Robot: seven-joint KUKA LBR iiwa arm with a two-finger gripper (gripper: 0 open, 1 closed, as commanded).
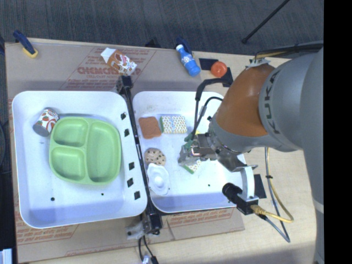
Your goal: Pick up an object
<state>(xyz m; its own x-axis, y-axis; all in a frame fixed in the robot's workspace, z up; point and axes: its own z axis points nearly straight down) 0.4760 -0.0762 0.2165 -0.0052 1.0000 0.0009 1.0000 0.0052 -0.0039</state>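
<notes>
Far left of the gripper (pixel 191 157), a green divided tray (pixel 85 149) and a small can (pixel 46 120) lie in the left bin (pixel 25 164). Nearer left: a cookie (pixel 155 157), a white piece (pixel 158 178); up-left, a brown slab (pixel 149 126) and a patterned sponge (pixel 174 124). The gripper is low in the right bin (pixel 181 202) over a small greenish item (pixel 191 167); whether it pinches is unclear.
</notes>
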